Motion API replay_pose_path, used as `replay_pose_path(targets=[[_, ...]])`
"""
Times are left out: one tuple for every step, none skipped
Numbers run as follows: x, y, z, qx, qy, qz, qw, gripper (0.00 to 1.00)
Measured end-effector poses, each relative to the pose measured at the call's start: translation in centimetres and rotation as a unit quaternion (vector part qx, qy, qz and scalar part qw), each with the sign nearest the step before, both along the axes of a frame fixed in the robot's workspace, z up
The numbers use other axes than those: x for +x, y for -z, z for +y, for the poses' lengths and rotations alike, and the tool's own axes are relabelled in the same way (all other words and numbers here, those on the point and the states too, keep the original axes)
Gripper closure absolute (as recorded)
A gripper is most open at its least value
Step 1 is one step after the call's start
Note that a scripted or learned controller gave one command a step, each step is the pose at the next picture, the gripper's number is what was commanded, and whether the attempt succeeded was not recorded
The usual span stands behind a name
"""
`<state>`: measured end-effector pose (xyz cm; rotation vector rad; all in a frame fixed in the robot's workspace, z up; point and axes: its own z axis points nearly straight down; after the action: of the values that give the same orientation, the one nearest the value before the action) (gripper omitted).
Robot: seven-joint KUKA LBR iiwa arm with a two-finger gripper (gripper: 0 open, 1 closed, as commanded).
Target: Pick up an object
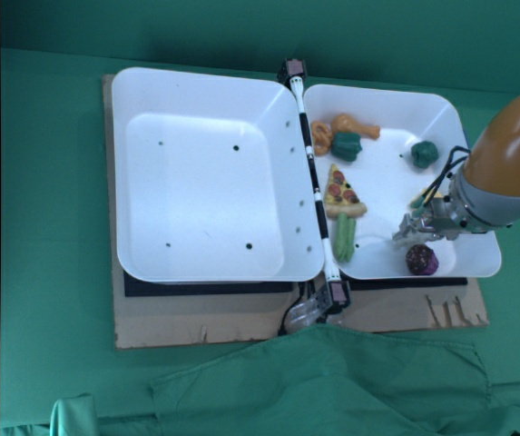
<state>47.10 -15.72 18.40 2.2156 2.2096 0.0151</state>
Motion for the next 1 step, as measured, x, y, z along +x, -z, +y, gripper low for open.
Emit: replay_pose_path(targets=[[-0.51,-6.00,-0.77,-0.0017,0.007,0.002,1.0000,1.00]])
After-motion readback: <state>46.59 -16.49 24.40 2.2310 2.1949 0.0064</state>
